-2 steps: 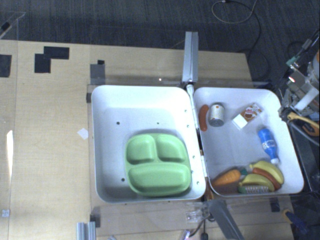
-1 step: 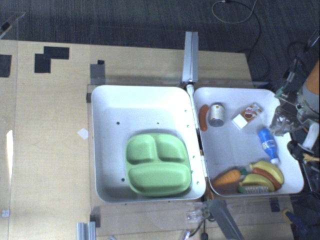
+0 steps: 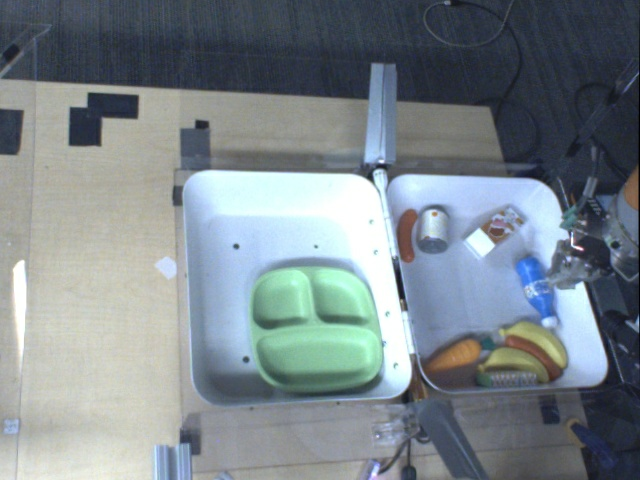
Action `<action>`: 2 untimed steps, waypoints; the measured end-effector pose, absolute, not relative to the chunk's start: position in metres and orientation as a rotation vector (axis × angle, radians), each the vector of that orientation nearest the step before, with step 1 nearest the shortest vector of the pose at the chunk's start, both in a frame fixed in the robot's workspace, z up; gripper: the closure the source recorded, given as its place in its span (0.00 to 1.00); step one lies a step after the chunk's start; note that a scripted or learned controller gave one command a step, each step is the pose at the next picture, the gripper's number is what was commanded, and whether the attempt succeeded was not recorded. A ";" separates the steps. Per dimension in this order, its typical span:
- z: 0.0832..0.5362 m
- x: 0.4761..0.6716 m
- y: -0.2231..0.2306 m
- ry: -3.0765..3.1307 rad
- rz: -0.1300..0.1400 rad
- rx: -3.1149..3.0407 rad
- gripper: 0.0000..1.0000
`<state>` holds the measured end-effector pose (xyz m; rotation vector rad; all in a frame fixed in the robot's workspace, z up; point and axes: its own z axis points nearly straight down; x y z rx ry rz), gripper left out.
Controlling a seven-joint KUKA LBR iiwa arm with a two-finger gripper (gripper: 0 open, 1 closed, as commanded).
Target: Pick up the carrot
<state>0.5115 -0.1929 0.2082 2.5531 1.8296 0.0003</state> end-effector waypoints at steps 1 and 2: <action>0.217 0.514 -0.192 1.834 0.000 2.549 1.00; 0.225 0.516 -0.192 1.839 -0.001 2.544 1.00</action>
